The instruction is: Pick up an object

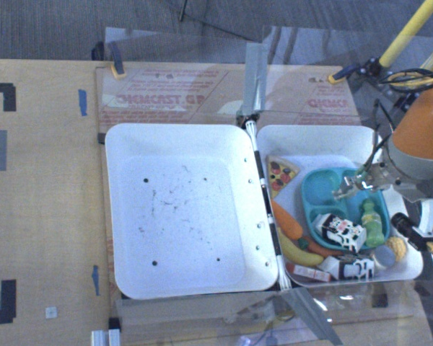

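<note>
Overhead, the grey arm's metal end effector (355,184) hangs over the teal plastic divided tray (325,193) in the right shallow white bin (310,139); whether it is open or gripping anything, I cannot tell. Around the tray lie a pizza-slice toy (281,173), an orange carrot (288,221), a yellow banana (301,252) and a black-and-white cow-patterned carton (340,231). Beside it on the wooden tabletop (40,193) sits the left white bin (123,150)

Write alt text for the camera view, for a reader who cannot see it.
A grey arm with an orange band reaches from the right over the right bin, which holds a teal divided plate, a pizza slice, a carrot, a banana and cow-patterned toys. The left bin sits beside it.
</note>
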You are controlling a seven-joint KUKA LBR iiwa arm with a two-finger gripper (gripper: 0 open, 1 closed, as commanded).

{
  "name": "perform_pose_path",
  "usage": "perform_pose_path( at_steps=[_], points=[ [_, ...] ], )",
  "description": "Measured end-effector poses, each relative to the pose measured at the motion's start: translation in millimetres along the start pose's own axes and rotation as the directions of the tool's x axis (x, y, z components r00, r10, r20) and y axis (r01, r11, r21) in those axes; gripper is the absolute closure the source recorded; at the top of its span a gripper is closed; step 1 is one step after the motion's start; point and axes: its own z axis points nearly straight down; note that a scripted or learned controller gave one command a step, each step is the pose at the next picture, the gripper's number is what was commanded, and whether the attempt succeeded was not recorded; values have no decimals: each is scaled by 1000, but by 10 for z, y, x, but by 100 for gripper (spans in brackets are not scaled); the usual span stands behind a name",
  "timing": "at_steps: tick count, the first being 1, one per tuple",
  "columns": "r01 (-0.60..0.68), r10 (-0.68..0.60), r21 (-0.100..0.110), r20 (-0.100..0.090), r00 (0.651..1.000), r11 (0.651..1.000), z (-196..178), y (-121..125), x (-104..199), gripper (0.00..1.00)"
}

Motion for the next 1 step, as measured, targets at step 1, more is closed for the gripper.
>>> perform_pose_path(
  at_steps=[1],
  points=[
    [-12, 12, 9, 15, 1000, 1000, 25, -76, -114, 0]
  ],
)
